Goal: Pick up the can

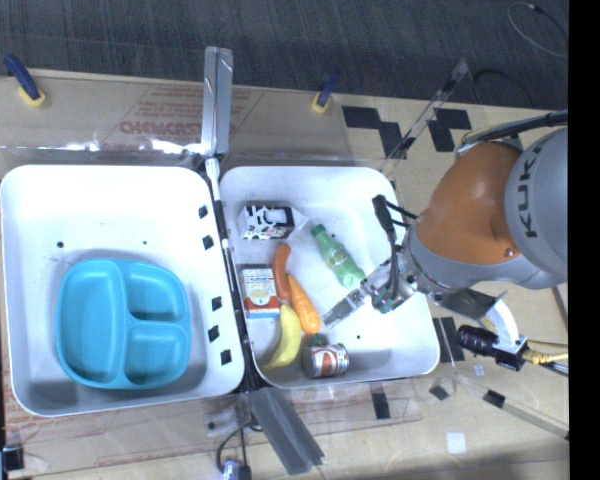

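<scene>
The can [326,360] lies on its side near the front wall of the right bin [420,340], brown and silver, just right of a banana's tip. My gripper [352,301] hangs over the right bin's middle, up and to the right of the can and apart from it. It sits just below the lower end of a green bottle [336,254]. The grey arm with its orange band [465,218] reaches in from the right over the bin's right wall.
The right bin also holds a black-and-white carton [268,221], a small red and white box [258,290], a carrot [301,303], an orange stick [281,270] and a banana [286,339]. A blue divided tray [125,321] lies in the left bin [40,198].
</scene>
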Controlling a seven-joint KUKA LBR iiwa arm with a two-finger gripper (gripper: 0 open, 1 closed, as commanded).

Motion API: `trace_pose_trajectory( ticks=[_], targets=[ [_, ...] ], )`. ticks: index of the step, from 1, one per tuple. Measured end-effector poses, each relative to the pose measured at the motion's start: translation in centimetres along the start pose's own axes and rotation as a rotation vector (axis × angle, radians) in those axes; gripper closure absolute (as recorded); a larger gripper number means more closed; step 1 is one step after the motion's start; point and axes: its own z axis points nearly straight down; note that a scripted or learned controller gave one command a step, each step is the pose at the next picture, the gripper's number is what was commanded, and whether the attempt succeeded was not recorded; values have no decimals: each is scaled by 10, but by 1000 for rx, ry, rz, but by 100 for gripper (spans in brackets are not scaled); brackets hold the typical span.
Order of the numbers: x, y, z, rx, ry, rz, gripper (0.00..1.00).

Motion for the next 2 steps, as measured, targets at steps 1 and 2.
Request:
trace_pose_trajectory(
  ticks=[1,2],
  targets=[
    [23,16,77,-4,-3,-157,0],
    [-42,-25,81,-1,0,-213,0]
  ],
)
